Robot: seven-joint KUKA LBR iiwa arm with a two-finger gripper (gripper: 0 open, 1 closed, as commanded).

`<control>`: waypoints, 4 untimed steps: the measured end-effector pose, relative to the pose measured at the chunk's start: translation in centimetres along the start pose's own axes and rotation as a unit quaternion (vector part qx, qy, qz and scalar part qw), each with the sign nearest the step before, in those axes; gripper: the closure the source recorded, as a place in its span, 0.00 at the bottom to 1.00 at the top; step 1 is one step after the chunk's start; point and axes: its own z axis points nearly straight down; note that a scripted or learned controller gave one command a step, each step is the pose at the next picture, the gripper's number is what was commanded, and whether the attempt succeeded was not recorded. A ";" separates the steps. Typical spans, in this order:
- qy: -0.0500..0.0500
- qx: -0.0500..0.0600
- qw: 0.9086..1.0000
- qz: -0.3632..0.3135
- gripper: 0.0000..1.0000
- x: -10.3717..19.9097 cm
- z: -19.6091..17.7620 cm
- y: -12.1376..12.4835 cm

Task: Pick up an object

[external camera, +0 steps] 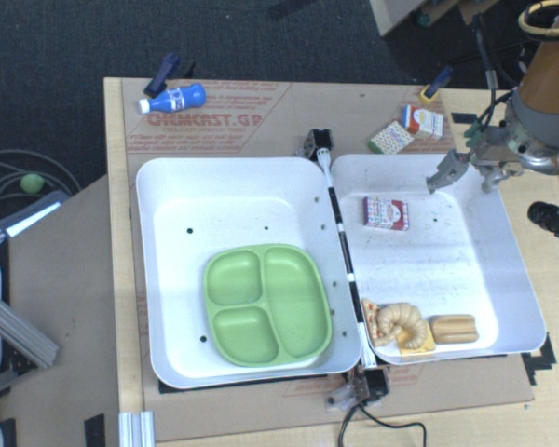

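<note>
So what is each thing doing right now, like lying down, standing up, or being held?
Green plate: lying flat in the left bin, nothing on it.
Red and white packet: lying flat in the right bin, not held.
Toy croissant: lying at the right bin's front edge.
Toy bread roll: lying beside the croissant.
Blue bottle: on its side on the bench, outside the bins.
Gripper: above the right bin's far end, holding nothing.

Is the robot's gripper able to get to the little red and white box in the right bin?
Probably yes. The gripper hovers over the far edge of the right bin, and the red and white box lies flat with bare bin floor all around it, nothing stacked on top.
</note>
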 end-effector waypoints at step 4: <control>0.000 -0.002 1.000 -0.001 1.00 7.2 12.0 2.9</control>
